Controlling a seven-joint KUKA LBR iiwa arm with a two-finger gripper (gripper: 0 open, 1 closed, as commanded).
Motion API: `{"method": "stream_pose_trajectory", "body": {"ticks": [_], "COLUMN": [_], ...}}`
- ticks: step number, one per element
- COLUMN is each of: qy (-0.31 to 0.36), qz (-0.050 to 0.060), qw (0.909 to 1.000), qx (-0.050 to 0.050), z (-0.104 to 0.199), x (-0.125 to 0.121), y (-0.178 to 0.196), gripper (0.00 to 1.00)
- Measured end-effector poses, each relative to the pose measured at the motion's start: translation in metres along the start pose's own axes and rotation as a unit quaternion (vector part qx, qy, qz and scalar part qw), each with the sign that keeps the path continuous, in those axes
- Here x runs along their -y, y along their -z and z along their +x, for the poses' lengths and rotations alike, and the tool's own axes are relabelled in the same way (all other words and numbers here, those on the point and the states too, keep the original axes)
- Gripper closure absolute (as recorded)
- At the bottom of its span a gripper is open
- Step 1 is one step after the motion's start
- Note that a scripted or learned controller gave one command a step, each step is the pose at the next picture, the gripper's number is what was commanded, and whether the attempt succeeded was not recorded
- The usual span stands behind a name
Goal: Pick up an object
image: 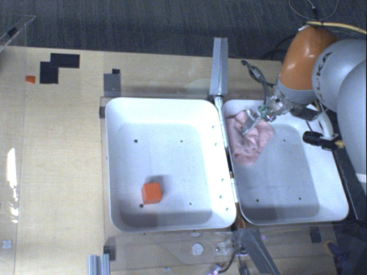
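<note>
A crumpled pink cloth (250, 142) lies in the right bin (298, 211), against its left wall near the back. My gripper (253, 122) reaches in from the right and sits low over the cloth's upper part, touching or nearly touching it. A small orange cube (152, 193) rests in the left bin (166, 110), toward the front left, far from the gripper.
A grey metal divider post (218, 67) stands behind the seam between the bins. The arm's orange band (303, 56) and grey body (344, 85) hang over the right bin's back right corner. Black markers (57, 66) lie on the wooden bench at far left.
</note>
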State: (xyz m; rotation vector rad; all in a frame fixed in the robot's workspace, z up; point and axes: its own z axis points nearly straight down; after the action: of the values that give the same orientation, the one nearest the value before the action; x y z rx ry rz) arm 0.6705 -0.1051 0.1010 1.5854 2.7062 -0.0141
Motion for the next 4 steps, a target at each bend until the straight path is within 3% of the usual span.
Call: {"method": "stream_pose_trajectory", "body": {"ticks": [1,2,3,4], "qy": [-0.081,-0.035,-0.034,0.006], "qz": [-0.007,-0.01,-0.013,-0.008], "qw": [0.9967,0.9993,0.9993,0.9999], "qx": [-0.002,0.0,0.001,-0.001], "z": [0.002,0.014,0.015,0.024], "x": [0.047,0.022,0.019,-0.014], "y": [0.062,-0.008,0.006,0.154], "gripper": [0.0,0.0,1.0,1.0]}}
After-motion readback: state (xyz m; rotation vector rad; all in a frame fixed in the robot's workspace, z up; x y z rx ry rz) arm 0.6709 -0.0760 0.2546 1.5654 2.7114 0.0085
